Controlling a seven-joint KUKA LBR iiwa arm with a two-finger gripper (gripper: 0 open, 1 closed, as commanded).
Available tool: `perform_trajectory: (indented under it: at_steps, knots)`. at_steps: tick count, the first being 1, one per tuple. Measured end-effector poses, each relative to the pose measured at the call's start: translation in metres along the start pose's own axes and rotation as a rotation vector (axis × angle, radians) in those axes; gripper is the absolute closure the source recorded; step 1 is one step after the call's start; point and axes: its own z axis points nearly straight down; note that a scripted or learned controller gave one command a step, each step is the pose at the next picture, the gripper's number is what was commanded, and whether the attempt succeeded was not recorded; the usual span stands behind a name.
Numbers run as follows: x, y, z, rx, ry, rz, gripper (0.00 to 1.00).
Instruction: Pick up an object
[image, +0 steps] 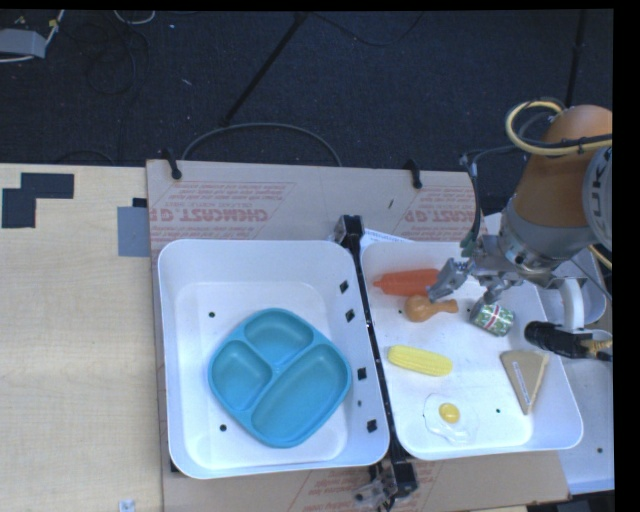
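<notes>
**Hovering over the right bin, picking a target**

Scanning from the big pieces down: the counter (70, 380) carries two white bins side by side. The left bin (190, 270) has just a blue divided plate (279, 375) lying flat in it, wide and low, a poor bet for a two-finger grab. The right bin (560, 425) is where the action is, and the grey arm (560, 190) reaches in from the right above its far side.

The gripper (470, 285) sits low over that far end with its fingers spread apart and nothing between them. Just beside its left finger lie an orange carrot (408, 282) and a small tan drumstick-shaped toy (430, 308); just beside its right finger is a little green and white can (493, 319). Those three are the nearest candidates.

Further toward the near side: a yellow corn cob (420, 361), a tan wedge (527, 378) by the right wall, and a fried egg (448, 415), flat on the floor and likely the hardest to get under.

My call: go for the drumstick toy or the can. Centre the fingers so the object sits squarely between them, descend straight, and close only once both fingers pass its sides. Watch the crowding here, since a finger landing on the carrot could shove everything away.
</notes>
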Motion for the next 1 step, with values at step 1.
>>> perform_trajectory:
  at_steps: [1]
  knots:
    - [-0.0001, 0.0027, -0.0081, -0.012, -0.001, -0.002, 0.0]
